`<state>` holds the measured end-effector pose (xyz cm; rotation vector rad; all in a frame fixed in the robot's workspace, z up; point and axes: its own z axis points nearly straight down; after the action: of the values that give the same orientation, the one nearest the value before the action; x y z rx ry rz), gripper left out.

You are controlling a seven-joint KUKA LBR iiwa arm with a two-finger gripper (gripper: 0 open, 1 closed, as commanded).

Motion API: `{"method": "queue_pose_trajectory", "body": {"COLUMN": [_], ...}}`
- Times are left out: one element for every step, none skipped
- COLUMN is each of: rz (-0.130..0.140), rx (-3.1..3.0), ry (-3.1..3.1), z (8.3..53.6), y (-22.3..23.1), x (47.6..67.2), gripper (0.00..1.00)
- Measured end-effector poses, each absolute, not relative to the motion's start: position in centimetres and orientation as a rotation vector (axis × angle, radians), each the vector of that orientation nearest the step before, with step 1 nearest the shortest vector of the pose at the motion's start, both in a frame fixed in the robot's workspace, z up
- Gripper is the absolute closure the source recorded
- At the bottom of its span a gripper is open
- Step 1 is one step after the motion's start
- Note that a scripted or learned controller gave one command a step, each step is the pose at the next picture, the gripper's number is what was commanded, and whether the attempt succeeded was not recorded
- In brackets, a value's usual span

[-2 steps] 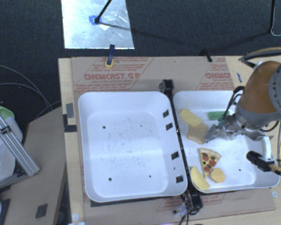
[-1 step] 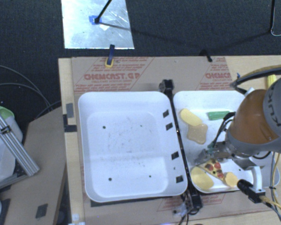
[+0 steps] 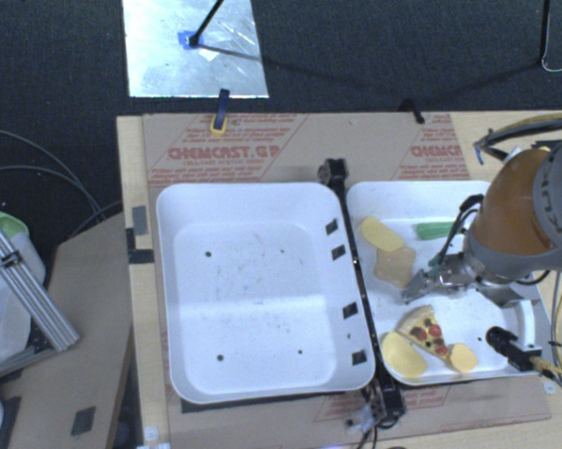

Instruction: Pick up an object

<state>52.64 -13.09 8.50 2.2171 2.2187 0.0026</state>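
Observation:
The right bin holds several toy foods. A yellow wedge lies near its left wall, with a tan block just below it. A green piece lies further back. Near the front are a pizza slice, a pale yellow round piece and a small orange-yellow piece. My gripper reaches in from the right, low over the bin. It sits between the tan block and the pizza slice, right beside the block's lower right corner. I see nothing lifted.
The left bin stands beside the right one, its wall between them bearing black clips. Both rest on a cardboard sheet. A shiny foil square lies on the dark floor behind.

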Motion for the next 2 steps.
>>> {"method": "queue_pose_trajectory", "body": {"rz": [0.009, -0.007], "rx": [2.209, 2.229], "ry": [2.224, 2.219], "z": [8.6, 8.4], "y": [-12.1, -14.6], "x": [59.9, 50.0], "gripper": [0.0, 0.0]}}
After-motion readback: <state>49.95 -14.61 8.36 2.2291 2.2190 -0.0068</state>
